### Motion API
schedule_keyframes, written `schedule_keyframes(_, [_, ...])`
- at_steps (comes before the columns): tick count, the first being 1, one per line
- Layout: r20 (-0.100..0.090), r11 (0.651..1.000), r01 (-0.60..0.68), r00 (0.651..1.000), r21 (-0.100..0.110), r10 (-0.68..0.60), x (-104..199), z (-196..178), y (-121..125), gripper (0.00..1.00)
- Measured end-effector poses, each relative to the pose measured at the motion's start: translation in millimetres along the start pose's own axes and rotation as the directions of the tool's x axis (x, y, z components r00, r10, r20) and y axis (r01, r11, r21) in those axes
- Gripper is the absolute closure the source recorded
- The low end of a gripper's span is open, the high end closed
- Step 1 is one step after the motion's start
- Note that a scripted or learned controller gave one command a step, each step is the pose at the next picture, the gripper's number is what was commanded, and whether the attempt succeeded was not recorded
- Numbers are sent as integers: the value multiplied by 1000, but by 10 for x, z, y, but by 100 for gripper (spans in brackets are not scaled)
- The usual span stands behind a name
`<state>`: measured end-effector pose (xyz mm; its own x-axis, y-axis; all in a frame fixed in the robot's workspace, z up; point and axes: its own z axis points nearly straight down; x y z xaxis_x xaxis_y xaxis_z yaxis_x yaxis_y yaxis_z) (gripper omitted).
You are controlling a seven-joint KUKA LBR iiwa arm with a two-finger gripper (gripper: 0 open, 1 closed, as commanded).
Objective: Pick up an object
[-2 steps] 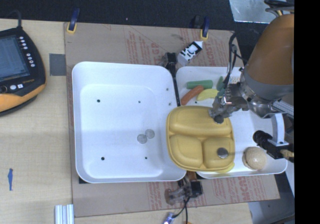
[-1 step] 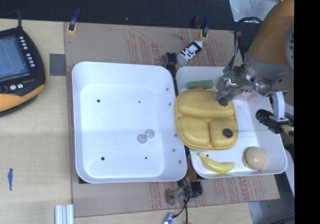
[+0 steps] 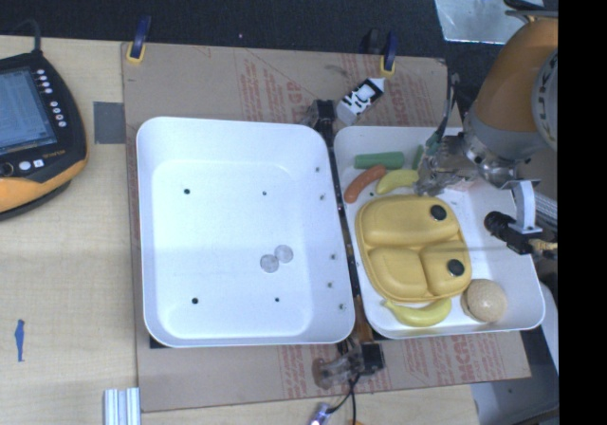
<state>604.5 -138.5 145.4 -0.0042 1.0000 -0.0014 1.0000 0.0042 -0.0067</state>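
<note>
White shallow plastic bin on the left (image 3: 237, 319) has just two small silvery round discs (image 3: 277, 259) lying touching each other near its mid-floor, nothing else w/ bulk. Black dots on floor look like holes, not objs.

Right white shallow bin (image 3: 531, 314) holds the pickables. L to R: orange sausage-shaped toy (image 3: 365, 182) at the bin's left wall, long axis slanting up-right; green flat stick-like piece (image 3: 378, 160) just above it, lying approx horizontal; yellow curved banana-like piece (image 3: 394, 181) just right of the orange one. Below these, big yellow moulded plastic toy w/ two black knobs (image 3: 413, 248) fills the bin's centre; a second yellow curved piece (image 3: 422, 314) pokes out under its lower edge. Tan round ball (image 3: 485, 301) sits at bottom right corner, touching the big yellow toy's edge.

Grey two-finger gripper (image 3: 434, 172) hangs at the bin's upper part, arm coming in from the right. Can't tell its opening from this angle — metal clutter hides the tips; nothing seen between them.

Key relation: nearest things are the upper banana-like piece, just left of the gripper & touching-close, and the big yellow toy's top edge directly below it. Judgement: the short move is left/down onto that banana piece, whose long axis runs approx horizontal, so closing should go across it. Ball is well apart, at far corner.
</note>
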Motion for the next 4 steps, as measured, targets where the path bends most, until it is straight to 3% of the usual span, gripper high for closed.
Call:
schedule_keyframes(1, [-2,1000,-2,1000,-2,2,-548,-314,-411,100])
schedule_keyframes(2, [-1,1000,-2,1000,-5,2,-733,-566,-471,100])
schedule_keyframes(3, [-2,1000,-1,1000,-5,1,-572,-806,270,100])
schedule_keyframes(4, [-2,1000,0,1000,-5,0,-572,-804,268,0])
